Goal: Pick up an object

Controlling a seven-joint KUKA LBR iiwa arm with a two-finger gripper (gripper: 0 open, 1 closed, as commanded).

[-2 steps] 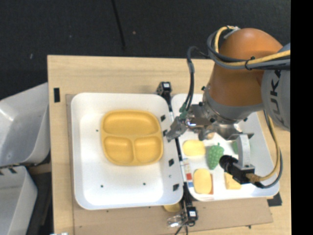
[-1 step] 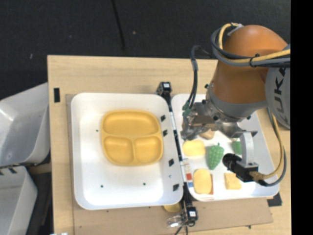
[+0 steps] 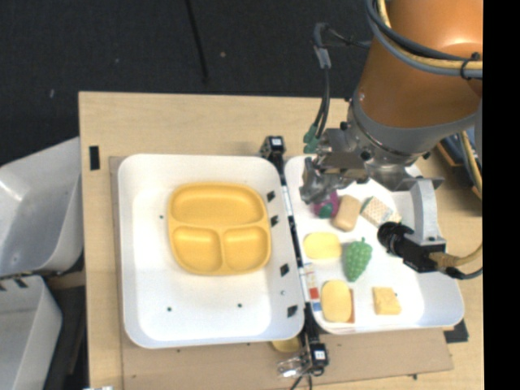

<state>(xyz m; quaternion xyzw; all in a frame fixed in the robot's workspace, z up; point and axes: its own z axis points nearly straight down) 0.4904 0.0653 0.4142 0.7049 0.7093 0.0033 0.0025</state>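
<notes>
Two white bins [image 3: 130, 242] sat side by side w/ gripper [image 3: 318, 192] low over purple toy [image 3: 327, 208]; grip state unclear.

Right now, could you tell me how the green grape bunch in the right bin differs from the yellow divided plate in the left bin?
The green grape bunch is small, bumpy and green; the yellow divided plate is large, smooth and yellow, with three compartments. The grapes lie crowded among other small items in the right bin, close to the gripper; the plate lies alone in the left bin. Both look like plastic and lie untouched.
</notes>
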